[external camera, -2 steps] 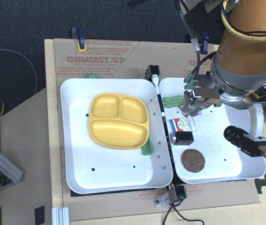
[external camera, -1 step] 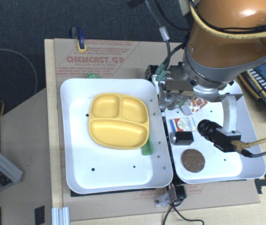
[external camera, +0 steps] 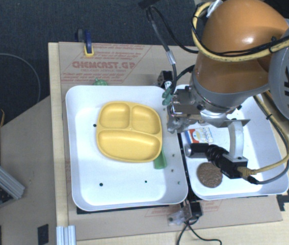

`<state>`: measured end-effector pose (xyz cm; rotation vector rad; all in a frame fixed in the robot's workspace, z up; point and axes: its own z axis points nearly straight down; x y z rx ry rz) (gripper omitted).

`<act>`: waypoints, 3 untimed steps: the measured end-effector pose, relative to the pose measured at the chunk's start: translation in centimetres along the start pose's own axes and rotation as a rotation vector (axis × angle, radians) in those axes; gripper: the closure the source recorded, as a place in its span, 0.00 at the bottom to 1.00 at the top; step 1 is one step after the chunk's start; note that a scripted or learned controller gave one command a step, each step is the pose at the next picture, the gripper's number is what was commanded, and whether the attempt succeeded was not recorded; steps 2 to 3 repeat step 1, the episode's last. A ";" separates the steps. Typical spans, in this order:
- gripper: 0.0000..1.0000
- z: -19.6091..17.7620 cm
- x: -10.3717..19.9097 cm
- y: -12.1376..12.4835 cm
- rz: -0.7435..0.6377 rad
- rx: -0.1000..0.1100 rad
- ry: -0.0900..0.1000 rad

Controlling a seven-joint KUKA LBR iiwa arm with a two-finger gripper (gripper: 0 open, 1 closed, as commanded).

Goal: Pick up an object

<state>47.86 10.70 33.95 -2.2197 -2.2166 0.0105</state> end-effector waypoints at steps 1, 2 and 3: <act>1.00 -10.4 -5.3 0.1 0.005 -0.022 0.002; 1.00 -10.4 -5.3 0.1 0.005 -0.022 0.002; 1.00 -10.4 -5.3 0.1 0.005 -0.022 0.002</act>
